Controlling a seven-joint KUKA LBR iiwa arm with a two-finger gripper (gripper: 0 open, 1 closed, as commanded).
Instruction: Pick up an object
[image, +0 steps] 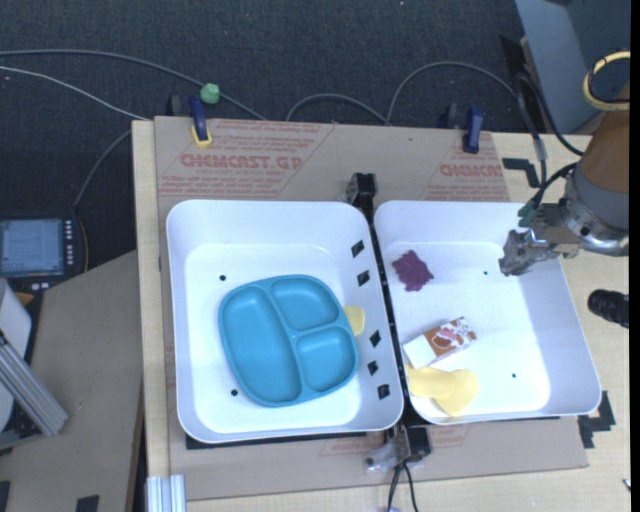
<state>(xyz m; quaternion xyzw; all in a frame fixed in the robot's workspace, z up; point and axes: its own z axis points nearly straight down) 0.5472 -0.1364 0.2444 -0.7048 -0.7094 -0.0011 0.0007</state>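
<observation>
Approach stage. The gripper (518, 255) hangs over the right bin's (560, 330) upper right area, carrying nothing; its finger spacing cannot be told. Candidate objects lie apart from it: a purple piece (412, 270), a small carton (445, 340), a yellow piece (445, 388). Next move, in my judgement: travel left, then descend.

- The arm (600, 190) runs out of frame at the right edge, behind the gripper (515, 255), whose finger spacing is too small to read.
- Far left of the gripper, a yellow item (354, 320) lies partly hidden behind the blue divided plate (288, 338).
</observation>
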